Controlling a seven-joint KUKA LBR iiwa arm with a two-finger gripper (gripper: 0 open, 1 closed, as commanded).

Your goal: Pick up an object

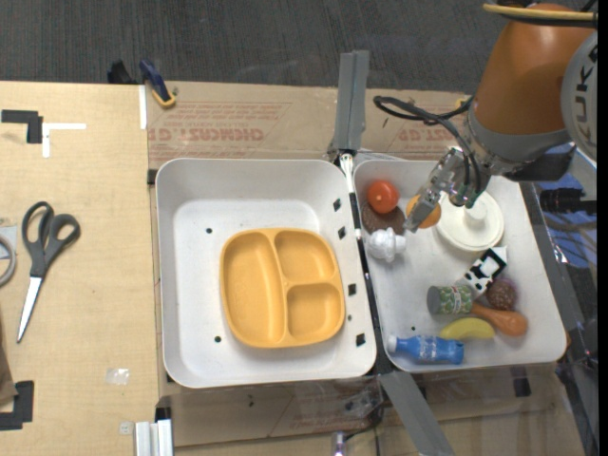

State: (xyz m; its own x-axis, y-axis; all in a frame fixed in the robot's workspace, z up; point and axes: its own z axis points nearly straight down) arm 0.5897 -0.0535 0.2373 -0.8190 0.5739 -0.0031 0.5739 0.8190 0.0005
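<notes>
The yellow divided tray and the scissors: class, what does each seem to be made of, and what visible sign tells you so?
The yellow divided tray looks like moulded plastic with a smooth, slightly glossy finish: one even colour and rounded compartment ridges. The scissors seem to have metal blades, pale grey and thin, with dark handles, probably plastic, though the look leaves that open.

Bright, even overhead light, soft shadows, mild glare on white bins (171, 283), slightly soft focus.

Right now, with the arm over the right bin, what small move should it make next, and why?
Probably a short descent. The gripper hangs at the small orange object, between the red ball and the white disc, and nothing shows between its fingers, so lowering around that object seems the likeliest next step.
</notes>
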